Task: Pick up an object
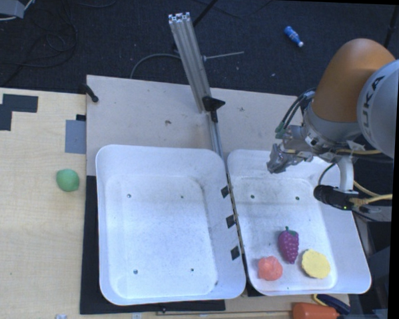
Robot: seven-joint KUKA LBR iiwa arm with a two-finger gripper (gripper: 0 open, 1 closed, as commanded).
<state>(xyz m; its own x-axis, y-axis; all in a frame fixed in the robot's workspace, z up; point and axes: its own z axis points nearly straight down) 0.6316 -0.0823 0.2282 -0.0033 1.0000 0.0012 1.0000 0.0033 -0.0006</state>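
Three toy foods lie in the near part of the right bin (355, 250): a purple bunch of grapes (288, 245), a pink-red round fruit (270, 268) and a yellow round piece (315, 263). My gripper (278, 163) hangs over the far left corner of that bin, well above and behind the three objects, pointing down. Nothing shows between its tips.
The left bin (111, 184) sits beside the right one, joined by black clips. A green ball (68, 180) rests on the wooden bench to the left. A slanted aluminium bar (194, 62) stands behind the bins. An orange object (315, 313) lies at the front edge.
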